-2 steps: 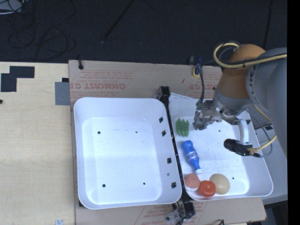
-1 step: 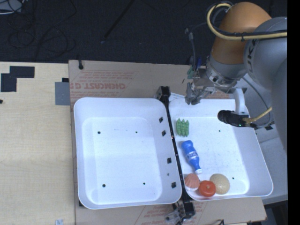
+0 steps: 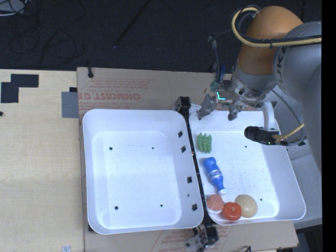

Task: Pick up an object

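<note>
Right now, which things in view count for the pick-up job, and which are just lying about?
For the job: gripper; green block; blue bottle; pink ball; red ball; tan ball; right bin.
Lying about: left bin; cardboard sheet.

Grey arm [image 3: 299, 51], orange band [image 3: 273, 22]
</note>
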You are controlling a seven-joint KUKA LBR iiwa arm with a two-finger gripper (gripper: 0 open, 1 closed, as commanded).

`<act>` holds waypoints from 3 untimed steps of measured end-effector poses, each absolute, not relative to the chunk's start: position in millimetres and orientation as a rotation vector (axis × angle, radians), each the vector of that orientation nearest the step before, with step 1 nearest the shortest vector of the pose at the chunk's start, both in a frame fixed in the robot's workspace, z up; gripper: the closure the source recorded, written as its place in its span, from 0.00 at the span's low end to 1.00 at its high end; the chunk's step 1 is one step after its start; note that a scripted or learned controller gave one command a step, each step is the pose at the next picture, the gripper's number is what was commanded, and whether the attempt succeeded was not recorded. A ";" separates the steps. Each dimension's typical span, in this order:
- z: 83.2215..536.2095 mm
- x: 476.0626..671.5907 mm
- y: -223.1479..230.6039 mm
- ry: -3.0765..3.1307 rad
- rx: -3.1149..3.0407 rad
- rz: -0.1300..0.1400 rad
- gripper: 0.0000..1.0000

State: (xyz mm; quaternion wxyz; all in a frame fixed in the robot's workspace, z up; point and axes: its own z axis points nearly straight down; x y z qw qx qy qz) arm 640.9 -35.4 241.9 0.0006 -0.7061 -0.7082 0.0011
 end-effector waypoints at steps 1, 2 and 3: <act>154.0 590.5 -89.4 -2.209 -2.222 0.014 0.00; 83.4 588.7 -145.9 -2.214 -2.223 0.007 0.00; 88.7 646.3 -204.7 -2.225 -2.226 -0.001 0.00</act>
